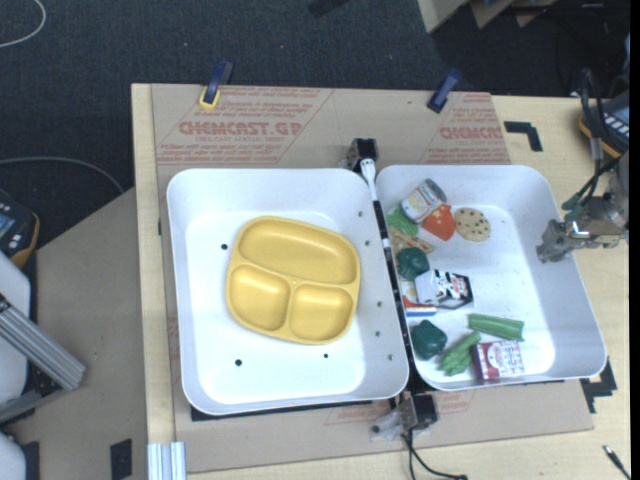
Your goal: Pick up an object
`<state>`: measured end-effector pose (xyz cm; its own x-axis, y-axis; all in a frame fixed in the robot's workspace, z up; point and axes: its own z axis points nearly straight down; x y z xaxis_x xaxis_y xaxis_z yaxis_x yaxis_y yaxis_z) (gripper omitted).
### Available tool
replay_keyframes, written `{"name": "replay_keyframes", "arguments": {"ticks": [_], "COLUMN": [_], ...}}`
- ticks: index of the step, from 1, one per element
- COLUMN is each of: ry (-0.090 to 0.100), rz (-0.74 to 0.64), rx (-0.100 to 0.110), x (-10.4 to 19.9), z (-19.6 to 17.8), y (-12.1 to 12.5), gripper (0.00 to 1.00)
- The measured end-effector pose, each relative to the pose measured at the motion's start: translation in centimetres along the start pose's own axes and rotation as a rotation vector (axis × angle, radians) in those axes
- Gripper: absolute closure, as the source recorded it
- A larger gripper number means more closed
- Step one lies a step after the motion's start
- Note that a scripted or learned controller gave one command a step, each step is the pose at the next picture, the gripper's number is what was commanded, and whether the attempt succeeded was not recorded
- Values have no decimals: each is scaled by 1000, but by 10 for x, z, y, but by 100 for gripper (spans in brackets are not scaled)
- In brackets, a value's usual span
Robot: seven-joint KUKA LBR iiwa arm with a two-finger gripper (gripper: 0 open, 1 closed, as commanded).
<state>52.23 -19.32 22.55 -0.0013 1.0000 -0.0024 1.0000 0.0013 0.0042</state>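
Note:
The right bin [540, 288] holds several small toy foods along its left side. Among them are a tin can [424, 199], a cookie [473, 225], an orange-red piece [440, 224], a dark green lump [411, 263] and a black and white carton [446, 288]. Nearer the front lie a green stick [495, 325], a green pepper [428, 339] and a red box [498, 360]. My gripper [562, 240] hangs over the bin's right rim, apart from all of these items, with nothing visibly in it.
The left bin [200, 298] holds a yellow divided plate [292, 279]. A black divider strip [385, 258] runs between the bins. Blue clamps [214, 83] [443, 91] pin the cardboard at the back. Cables and a connector [412, 418] sit at the front edge.

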Motion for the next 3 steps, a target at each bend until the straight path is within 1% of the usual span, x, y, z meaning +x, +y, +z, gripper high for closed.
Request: {"name": "replay_keyframes", "arguments": {"ticks": [1, 2, 3], "ry": [4, 5, 5], "rz": [-4, -4, -4], "rx": [3, 7, 8], "x": [51, 104, 158], "z": [-3, 6, 8], "y": [9, 10, -10], "gripper": [100, 100, 100]}}
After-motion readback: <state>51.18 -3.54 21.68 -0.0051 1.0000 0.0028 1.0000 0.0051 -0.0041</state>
